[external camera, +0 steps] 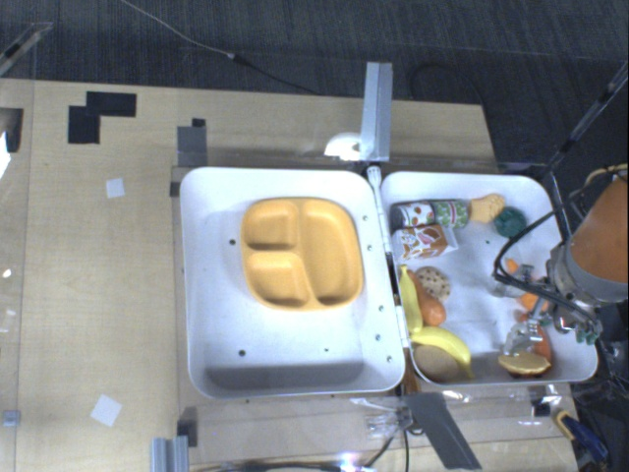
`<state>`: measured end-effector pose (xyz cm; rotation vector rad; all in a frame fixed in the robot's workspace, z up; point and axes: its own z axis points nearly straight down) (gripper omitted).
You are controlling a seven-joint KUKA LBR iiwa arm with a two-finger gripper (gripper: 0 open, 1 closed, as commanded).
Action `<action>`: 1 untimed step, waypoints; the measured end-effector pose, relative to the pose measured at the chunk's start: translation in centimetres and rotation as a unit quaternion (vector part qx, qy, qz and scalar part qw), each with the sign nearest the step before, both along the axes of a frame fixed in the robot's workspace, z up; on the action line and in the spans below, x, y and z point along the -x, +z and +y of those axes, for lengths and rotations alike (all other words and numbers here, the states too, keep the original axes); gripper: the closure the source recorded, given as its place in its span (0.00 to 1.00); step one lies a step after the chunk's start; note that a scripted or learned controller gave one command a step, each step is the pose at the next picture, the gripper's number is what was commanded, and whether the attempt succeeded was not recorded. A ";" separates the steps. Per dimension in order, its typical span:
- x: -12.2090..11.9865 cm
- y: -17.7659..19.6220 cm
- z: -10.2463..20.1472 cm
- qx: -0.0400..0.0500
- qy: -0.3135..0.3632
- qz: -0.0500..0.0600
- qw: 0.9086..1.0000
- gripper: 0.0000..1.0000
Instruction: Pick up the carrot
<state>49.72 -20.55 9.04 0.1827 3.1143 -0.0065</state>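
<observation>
An orange carrot lies in the right bin, near its left wall, between a yellow banana and a speckled cookie. My gripper hangs low over the bin's front right corner, well to the right of the carrot and just above a tan and orange wedge. Small orange pieces show beside the wrist, and I cannot tell what they are. Nothing is visibly held.
The left bin holds a yellow divided plate. In the right bin's back part lie a can, a printed packet, a tan piece and a green broccoli. A brown potato sits under the banana. Black cables loop near the wrist.
</observation>
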 end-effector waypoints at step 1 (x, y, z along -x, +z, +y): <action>-3.8 -0.1 0.1 -0.005 -0.187 0.003 0.982 0.00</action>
